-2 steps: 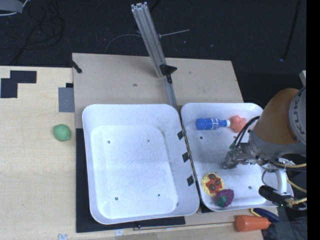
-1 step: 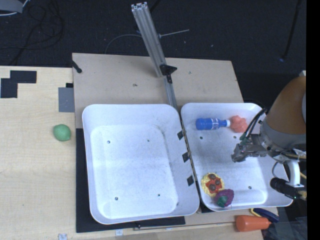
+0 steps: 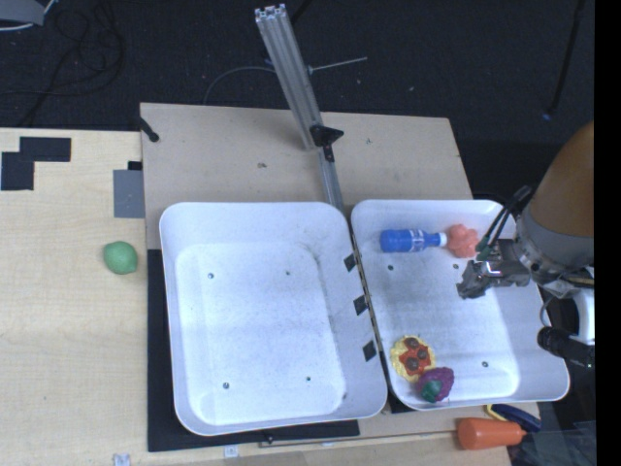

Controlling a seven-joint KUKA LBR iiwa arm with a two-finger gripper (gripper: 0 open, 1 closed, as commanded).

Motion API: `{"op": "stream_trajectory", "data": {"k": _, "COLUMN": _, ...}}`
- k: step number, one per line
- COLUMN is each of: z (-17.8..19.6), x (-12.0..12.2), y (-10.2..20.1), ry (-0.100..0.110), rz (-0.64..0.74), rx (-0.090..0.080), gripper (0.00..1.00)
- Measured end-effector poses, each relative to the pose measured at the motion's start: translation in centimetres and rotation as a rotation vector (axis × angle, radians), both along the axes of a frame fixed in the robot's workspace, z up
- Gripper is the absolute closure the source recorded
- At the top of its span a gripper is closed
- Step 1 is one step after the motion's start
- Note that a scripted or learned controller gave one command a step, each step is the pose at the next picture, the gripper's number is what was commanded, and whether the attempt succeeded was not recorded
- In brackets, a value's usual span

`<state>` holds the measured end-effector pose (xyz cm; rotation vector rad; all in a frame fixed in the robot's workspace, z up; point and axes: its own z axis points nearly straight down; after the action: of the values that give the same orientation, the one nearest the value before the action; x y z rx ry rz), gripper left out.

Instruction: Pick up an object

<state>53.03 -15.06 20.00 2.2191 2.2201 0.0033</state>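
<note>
Looking for brands or labels, we find no writing we can read on anything here; the things are too small and soft in focus for lettering to show. We see the arm point(image 3: 568, 197) coming in from the right edge of the frame, its orange band showing at upper right above the grey wrist, bent down over the right bin point(image 3: 505, 382). The gripper point(image 3: 473, 282) hangs low over the right part of that bin, dark and compact, pointing toward the left of the frame; we cannot tell how its tips are set, and we see nothing in its hold. Just above and to the left of it, near the bin's upper wall, lies a blue bottle point(image 3: 408, 240) on its side with a pale neck, and touching its right end is a pink-orange lump point(image 3: 464, 240), near the gripper but apart from it. In the lower middle of the same bin sit a yellow toy with red and dark spots point(image 3: 412, 355) and, just below and right of it, a purple and green toy point(image 3: 437, 384), the two close together. The left bin point(image 3: 184, 226) lies beside it, the two meeting along a seam with dark clips. On the pale bench at the left of the frame rests a green ball point(image 3: 120, 257), well apart from both bins. At the bottom right, outside the bins, lies an orange thing point(image 3: 488, 433).
</note>
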Motion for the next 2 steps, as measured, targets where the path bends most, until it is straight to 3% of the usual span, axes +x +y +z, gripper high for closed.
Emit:
{"op": "stream_trajectory", "data": {"k": 1, "z": 4.9, "x": 0.5, "y": -1.0, "ry": 0.0, "rz": -0.001, "rx": -0.001, "gripper": 1.0}}
{"op": "stream_trajectory", "data": {"k": 2, "z": 5.5, "x": 0.3, "y": 4.0, "ry": 0.003, "rz": 0.003, "rx": 0.001, "gripper": 1.0}}
